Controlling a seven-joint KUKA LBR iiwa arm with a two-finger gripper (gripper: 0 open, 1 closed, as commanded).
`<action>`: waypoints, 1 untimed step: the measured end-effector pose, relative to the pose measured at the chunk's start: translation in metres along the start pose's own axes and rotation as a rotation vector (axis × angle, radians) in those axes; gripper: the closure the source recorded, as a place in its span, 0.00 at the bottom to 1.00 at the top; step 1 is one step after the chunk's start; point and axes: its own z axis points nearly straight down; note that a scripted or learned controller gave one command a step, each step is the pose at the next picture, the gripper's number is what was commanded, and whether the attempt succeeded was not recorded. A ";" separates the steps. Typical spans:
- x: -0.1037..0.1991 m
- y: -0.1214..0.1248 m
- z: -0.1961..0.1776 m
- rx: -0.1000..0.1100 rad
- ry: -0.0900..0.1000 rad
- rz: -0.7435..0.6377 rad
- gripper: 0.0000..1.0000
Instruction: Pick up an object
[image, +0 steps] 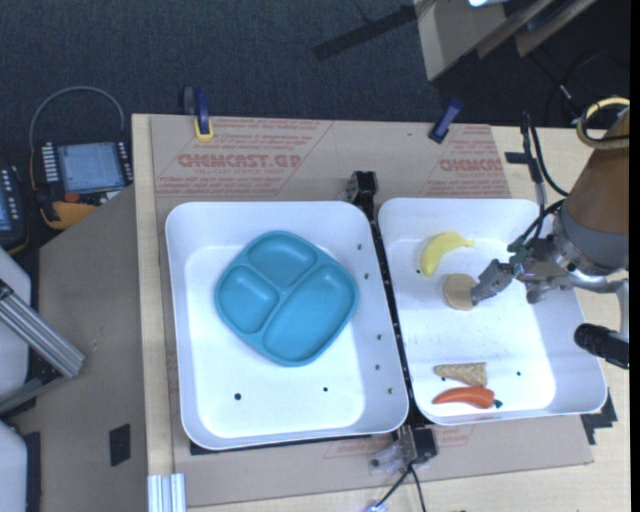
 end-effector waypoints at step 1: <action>0.001 0.003 -0.008 -0.015 -0.003 -0.004 0.00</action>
